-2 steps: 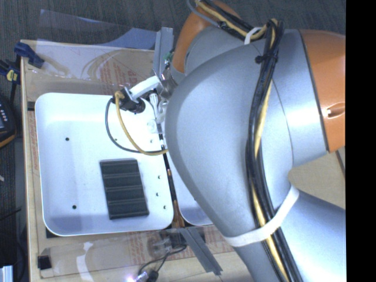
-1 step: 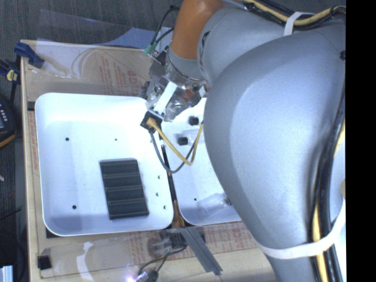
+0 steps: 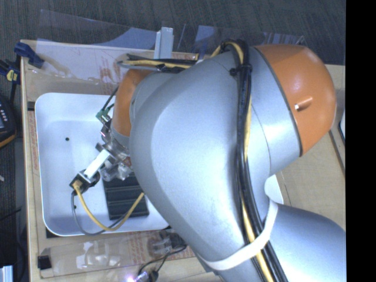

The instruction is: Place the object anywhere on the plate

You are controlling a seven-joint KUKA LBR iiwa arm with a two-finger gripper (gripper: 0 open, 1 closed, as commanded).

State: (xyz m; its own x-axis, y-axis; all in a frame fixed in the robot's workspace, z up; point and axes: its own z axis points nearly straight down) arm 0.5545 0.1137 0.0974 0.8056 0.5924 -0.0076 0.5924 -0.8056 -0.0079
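The desk (image 3: 27,157) shows a narrow wooden strip along its left edge. Just inside it, the left white bin (image 3: 50,163) has a bare floor across its left half, apart from a small dark speck (image 3: 67,138). The claw (image 3: 114,166) hangs low near the bin's middle; I cannot tell whether it is open or closed. A black ribbed block (image 3: 124,200) lies directly below the claw, near the bin's front edge, its ribs running roughly left to right. The arm (image 3: 194,157) covers the block's right side, so its long axis is unclear.
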